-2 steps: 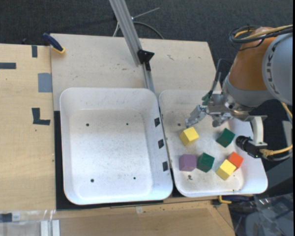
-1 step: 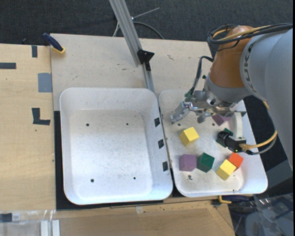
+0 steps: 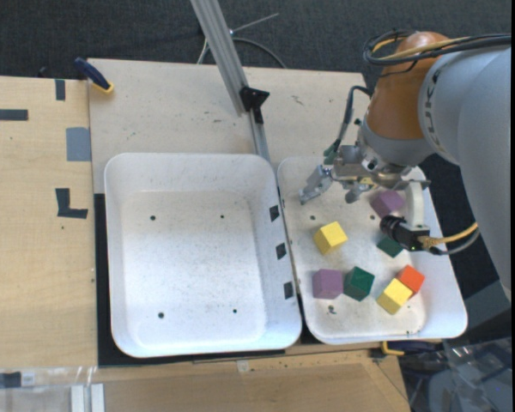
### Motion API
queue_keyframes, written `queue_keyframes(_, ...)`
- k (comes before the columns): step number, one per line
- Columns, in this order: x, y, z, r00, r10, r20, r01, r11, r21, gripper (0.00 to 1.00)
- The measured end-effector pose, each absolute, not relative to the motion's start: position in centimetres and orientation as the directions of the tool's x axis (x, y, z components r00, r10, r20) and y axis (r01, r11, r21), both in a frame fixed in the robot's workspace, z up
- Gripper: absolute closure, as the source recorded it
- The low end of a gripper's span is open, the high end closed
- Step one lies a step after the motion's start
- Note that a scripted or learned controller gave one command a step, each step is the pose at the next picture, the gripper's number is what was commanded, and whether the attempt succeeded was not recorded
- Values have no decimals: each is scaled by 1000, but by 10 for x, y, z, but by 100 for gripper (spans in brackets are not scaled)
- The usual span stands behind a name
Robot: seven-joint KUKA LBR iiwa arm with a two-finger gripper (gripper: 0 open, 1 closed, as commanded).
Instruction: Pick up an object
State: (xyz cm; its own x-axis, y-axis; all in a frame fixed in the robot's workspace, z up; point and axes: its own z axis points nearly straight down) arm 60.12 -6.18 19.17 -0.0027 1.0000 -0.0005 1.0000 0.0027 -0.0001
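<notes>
The gripper hangs over the right bin near its far rim, jaws spread wide with nothing between them. A yellow cube lies just below the jaws, turned diagonal to the bin walls, with bare floor around it. The purple block sits beside the right finger.

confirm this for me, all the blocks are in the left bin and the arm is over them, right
Not quite: the blocks, such as the yellow block and green block, are in the right bin, not the left bin. The arm is over them, as the camera view shows.
</notes>
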Motion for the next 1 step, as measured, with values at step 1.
queue_keyframes(1, 581, -107, 95, 3, 1000, -1, 1000, -3, -10, 0)
